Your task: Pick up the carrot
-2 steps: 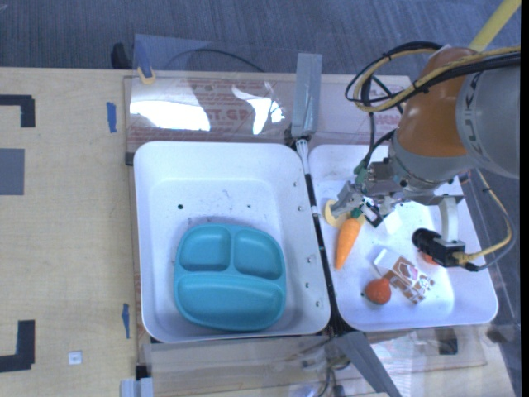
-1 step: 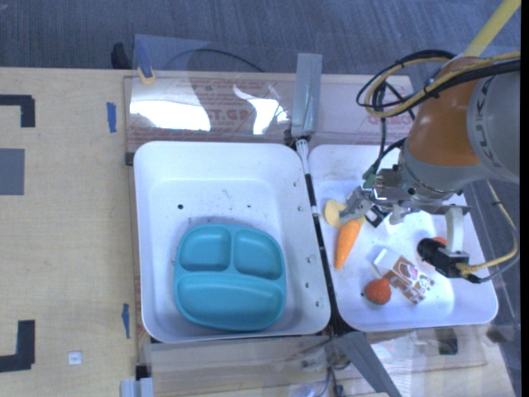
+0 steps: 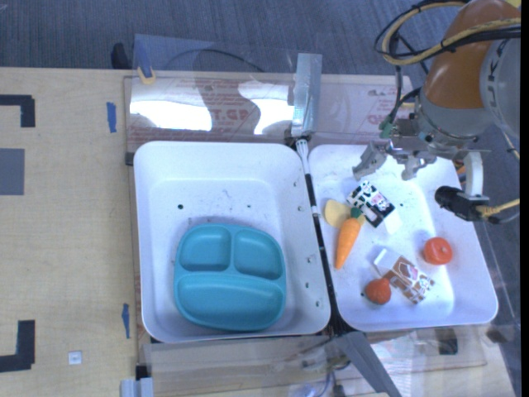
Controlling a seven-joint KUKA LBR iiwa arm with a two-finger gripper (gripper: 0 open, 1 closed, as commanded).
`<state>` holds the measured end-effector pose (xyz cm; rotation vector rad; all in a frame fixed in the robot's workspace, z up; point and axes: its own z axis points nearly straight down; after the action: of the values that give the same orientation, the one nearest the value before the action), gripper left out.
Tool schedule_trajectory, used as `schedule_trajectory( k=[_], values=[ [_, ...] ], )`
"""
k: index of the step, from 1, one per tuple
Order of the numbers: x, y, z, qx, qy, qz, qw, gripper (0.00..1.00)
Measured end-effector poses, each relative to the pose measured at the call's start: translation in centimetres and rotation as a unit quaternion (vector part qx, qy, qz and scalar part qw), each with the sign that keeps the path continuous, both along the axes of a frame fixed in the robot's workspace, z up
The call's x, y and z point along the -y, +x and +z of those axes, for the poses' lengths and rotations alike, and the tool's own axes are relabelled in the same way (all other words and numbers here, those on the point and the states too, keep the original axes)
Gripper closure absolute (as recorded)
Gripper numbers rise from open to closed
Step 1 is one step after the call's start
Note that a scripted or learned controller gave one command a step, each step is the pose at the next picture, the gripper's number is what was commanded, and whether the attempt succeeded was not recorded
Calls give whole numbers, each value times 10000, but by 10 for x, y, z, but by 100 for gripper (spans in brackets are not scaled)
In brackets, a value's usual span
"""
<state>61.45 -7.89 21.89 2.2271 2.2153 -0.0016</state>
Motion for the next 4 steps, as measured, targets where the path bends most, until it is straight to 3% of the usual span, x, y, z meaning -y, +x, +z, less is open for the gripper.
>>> schedule_trajectory(
  k=[1, 2, 3, 4],
  values=[
    [-37, -47, -37, -46, 8, -454, 9990, 0],
    [20, -42, -131, 19, 5, -675, 9977, 0],
    [14, -85, -131, 27, 6, -93, 10000, 0],
    [14, -85, -132, 27, 6, -94, 10000, 0]
  ],
)
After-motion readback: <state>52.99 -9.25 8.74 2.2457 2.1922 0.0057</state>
